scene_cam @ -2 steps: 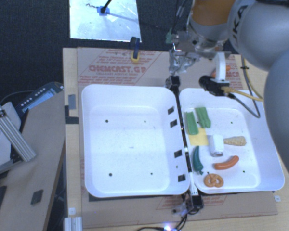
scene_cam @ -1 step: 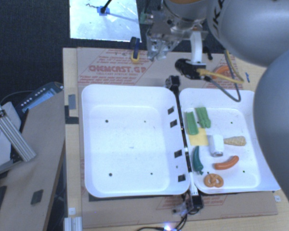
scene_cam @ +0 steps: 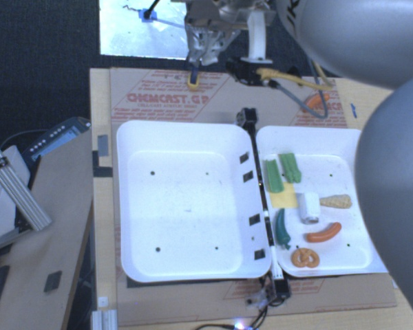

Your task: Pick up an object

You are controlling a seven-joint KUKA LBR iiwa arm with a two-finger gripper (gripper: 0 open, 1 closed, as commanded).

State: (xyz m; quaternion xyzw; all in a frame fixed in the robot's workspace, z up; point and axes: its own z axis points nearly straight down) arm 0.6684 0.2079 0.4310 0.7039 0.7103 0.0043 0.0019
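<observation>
My gripper [scene_cam: 203, 55] hangs high over the far edge of the bench, beyond the left bin [scene_cam: 134, 143] and well away from the objects. I see nothing in it. The right bin [scene_cam: 344, 150] holds several items near its left side: two green sticks [scene_cam: 272, 175] [scene_cam: 290, 167], a yellow flat slice [scene_cam: 284, 199], a white cylinder [scene_cam: 308, 207], a tan crumbly piece [scene_cam: 336, 201], a red sausage [scene_cam: 323, 233], a dark green pepper [scene_cam: 282, 229] and a brown pretzel [scene_cam: 304, 257].
Both bins rest on a cardboard sheet [scene_cam: 165, 98]. A small yellow object [scene_cam: 193, 82] lies on the cardboard below the gripper. The black divider clips [scene_cam: 248, 177] run between the bins. The arm's grey body [scene_cam: 392, 184] overhangs the right bin's right side.
</observation>
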